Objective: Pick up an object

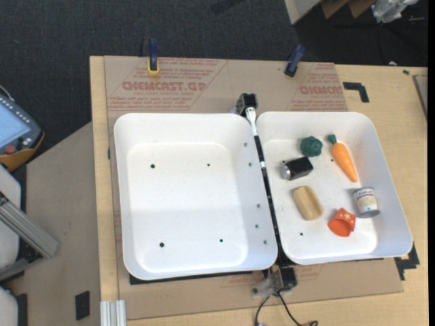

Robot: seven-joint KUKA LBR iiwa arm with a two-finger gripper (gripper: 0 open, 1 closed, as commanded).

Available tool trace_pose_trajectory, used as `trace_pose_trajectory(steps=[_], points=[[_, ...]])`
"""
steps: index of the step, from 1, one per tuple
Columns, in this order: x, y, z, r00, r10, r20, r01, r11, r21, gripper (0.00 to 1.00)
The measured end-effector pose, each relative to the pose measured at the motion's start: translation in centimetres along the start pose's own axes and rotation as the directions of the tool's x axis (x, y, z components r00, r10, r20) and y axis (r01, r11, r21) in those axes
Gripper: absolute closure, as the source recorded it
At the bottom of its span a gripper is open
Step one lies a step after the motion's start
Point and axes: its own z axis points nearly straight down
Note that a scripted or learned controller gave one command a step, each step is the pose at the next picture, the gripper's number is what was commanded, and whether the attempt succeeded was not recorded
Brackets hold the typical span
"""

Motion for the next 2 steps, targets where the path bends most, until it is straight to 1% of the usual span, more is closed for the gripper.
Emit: trace_pose_trajectory(steps=[1, 2], points=[[5.5, 1.0, 0.0, 1.0, 0.001, 0.0, -0.001, 1.0, 0.0, 1.0], [9.8, 0.9, -0.1, 1.0, 0.001, -0.001, -0.001, 1.0, 0.001, 1.0]])
